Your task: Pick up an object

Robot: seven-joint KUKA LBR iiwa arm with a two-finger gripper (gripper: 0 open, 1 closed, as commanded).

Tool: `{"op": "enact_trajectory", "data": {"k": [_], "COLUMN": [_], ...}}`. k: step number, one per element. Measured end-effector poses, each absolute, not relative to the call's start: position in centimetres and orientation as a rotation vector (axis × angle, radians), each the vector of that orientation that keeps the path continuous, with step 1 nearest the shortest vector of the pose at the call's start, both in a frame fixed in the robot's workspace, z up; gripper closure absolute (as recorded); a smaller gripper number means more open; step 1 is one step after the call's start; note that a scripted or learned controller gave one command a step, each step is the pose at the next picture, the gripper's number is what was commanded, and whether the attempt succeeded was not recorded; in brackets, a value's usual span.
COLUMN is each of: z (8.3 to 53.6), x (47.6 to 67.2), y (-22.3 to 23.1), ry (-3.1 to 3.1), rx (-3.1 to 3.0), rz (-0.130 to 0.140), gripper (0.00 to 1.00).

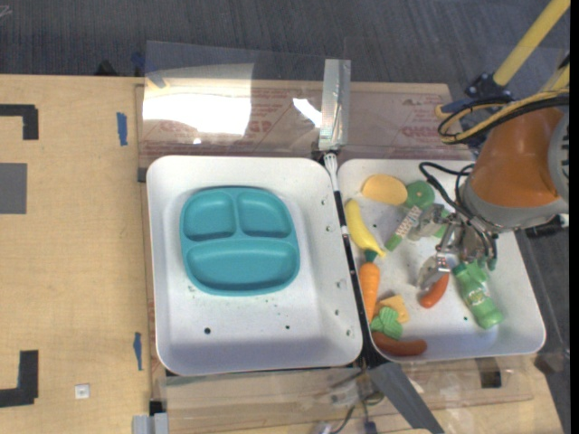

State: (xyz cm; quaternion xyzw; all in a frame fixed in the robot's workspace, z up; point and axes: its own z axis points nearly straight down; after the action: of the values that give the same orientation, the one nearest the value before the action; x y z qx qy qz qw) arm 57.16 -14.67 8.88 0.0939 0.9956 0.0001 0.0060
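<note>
Two white bins are seen side by side on the desk. The left bin [172, 333] carries a teal divided plate [240, 240] near its middle, with bare floor left around it toward every rim. The right bin [525, 333] is crowded: a yellow banana [360, 228] lies along its left wall, an orange carrot [370, 287] just below it, and a yellow-orange rounded piece [384, 188] and a green piece [419, 194] near the far rim. At the near rim a red sausage [401, 345] is seen beside a small green and yellow piece [390, 316]. A green bottle-shaped toy [478, 297] lies toward the right wall.

The jaws [438, 268] are placed low in the middle of the right bin, directly above a red-orange pepper-like piece [433, 292]; whether they are apart or together cannot be told, nor whether anything is clamped. Little open floor is left around them; bare floor is seen along the right wall and near right corner.
</note>
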Motion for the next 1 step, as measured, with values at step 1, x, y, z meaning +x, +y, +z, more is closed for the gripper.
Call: {"op": "enact_trajectory", "data": {"k": [1], "z": [10.27], "x": [57.5], "y": [-14.61], "ry": [3.105], "rx": [0.289], "rz": [-0.003], "gripper": [1.0]}}
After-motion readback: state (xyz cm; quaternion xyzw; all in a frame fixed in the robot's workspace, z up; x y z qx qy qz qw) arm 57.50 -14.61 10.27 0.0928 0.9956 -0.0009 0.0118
